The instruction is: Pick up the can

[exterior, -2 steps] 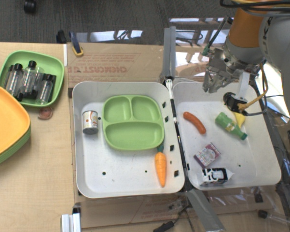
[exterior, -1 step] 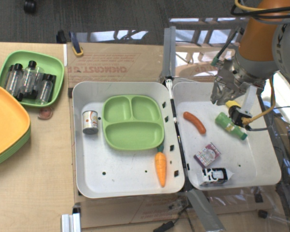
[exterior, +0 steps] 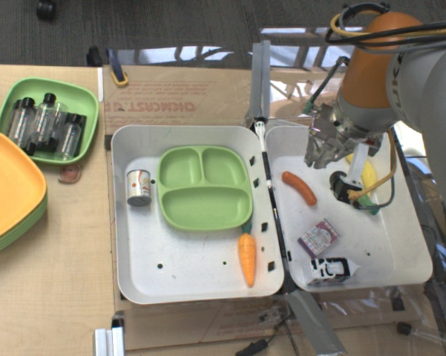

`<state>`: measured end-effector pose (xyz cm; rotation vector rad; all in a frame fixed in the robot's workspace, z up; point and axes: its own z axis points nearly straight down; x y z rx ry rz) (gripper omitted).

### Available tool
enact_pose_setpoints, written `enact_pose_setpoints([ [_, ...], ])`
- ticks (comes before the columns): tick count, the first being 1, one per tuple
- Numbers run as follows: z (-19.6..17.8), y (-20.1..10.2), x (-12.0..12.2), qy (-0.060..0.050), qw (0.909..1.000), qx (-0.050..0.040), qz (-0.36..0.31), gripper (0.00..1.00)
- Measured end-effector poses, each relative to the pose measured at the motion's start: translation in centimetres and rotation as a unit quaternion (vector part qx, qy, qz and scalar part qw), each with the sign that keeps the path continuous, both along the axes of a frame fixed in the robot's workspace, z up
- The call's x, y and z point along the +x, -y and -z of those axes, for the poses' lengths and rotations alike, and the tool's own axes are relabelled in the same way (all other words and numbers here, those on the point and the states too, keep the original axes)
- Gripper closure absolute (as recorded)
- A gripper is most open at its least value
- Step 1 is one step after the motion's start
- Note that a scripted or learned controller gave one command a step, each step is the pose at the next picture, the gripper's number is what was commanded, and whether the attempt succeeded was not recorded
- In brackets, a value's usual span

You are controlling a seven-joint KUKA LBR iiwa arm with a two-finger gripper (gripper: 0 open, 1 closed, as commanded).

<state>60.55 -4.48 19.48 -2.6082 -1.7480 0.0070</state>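
A small silver can (exterior: pixel 139 187) with a red label stands at the left side of the left bin (exterior: pixel 133 273), just left of a green divided plate (exterior: pixel 205 187). My gripper (exterior: pixel 320 157) hangs over the upper part of the right bin (exterior: pixel 408 265), far to the right of the can. It points down near a red sausage (exterior: pixel 300 187) and nothing shows between its fingers.
An orange carrot (exterior: pixel 247 257) lies below the plate in the left bin. The right bin holds a yellow banana (exterior: pixel 368 175), a small wrapped packet (exterior: pixel 318 237) and a black-and-white item (exterior: pixel 330 269). Off to the left sit a green tray of bottles (exterior: pixel 46 119) and orange plates (exterior: pixel 11 195).
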Motion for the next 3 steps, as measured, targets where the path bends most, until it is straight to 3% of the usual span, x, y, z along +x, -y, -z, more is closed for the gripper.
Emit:
enact_pose_setpoints([
  [1,-0.6,1.8,3.9,0.001,0.9969,-0.0003,-0.079,1.0],
  [2,-4.5,-0.2,3.5,0.001,0.9985,-0.0002,-0.055,1.0],
  [3,-3.4,-1.3,2.1,0.0,0.9999,-0.0002,0.015,1.0],
])
